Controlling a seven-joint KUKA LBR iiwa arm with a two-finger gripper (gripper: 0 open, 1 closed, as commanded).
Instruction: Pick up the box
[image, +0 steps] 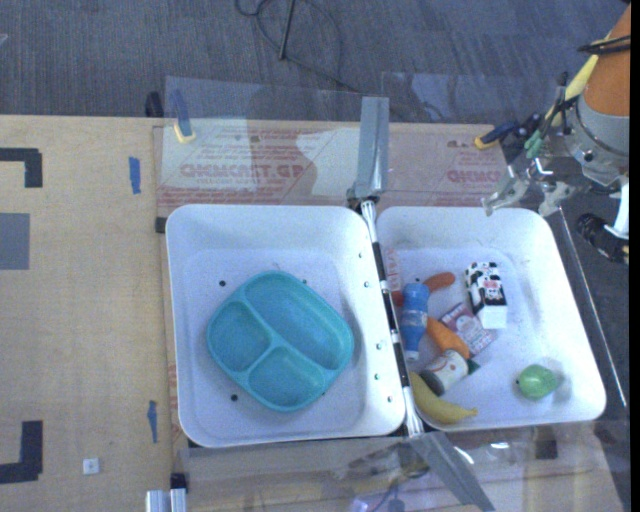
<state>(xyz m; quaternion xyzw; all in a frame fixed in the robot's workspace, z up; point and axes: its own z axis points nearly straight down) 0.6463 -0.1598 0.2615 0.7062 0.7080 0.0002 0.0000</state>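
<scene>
Above the rt bin's (560, 250) far-right corner, gripper (525, 195) hovers w/ jaws spread apart, nothing between them; approach step, grasp not yet begun. Box (487, 295), cow-print carton, lies in rt bin's upper middle, just beside a pink packet (468, 328). Next: move inward over box, descend, close.
</scene>
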